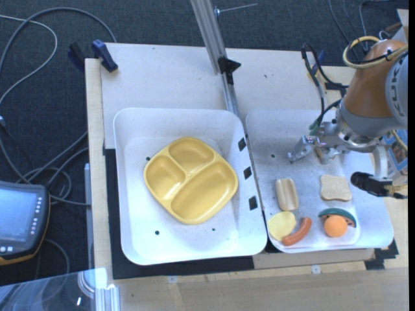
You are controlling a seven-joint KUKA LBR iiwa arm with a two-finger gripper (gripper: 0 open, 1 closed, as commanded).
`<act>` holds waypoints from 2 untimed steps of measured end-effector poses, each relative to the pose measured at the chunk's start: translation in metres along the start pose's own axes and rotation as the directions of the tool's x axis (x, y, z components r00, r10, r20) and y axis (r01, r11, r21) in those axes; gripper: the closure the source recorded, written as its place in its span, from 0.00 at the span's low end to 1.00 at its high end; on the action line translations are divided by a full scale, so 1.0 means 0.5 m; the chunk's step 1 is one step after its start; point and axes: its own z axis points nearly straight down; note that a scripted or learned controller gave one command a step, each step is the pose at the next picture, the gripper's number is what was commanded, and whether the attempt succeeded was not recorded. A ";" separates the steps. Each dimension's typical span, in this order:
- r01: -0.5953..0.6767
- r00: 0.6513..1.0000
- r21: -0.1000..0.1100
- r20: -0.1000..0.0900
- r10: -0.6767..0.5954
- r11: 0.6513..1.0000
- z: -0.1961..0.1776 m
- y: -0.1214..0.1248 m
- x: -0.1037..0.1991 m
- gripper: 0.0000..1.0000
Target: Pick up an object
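Counting one yellow tray, one bread slice, one orange; fingers' state indiscernible.

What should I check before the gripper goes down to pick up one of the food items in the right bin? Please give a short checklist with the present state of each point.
1. Gripper carries nothing: ok, it hangs over bare floor of the right bin.
2. Fingers open enough: cannot tell.
3. Targets lie in the bin: ok; bun, bread slice, orange.
4. Bread slice free-standing: ok, apart from its neighbours.
5. Sausage free-standing: not ok, it touches the yellow round piece.
6. Yellow plate out of the way: ok, in the left bin.
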 end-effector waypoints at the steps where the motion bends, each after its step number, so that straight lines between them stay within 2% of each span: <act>1: 0.000 1.000 0.000 0.000 0.000 1.000 0.099 -0.001 0.001 0.00; 2: 0.000 1.000 -0.008 0.000 0.000 1.000 0.070 0.003 0.002 1.00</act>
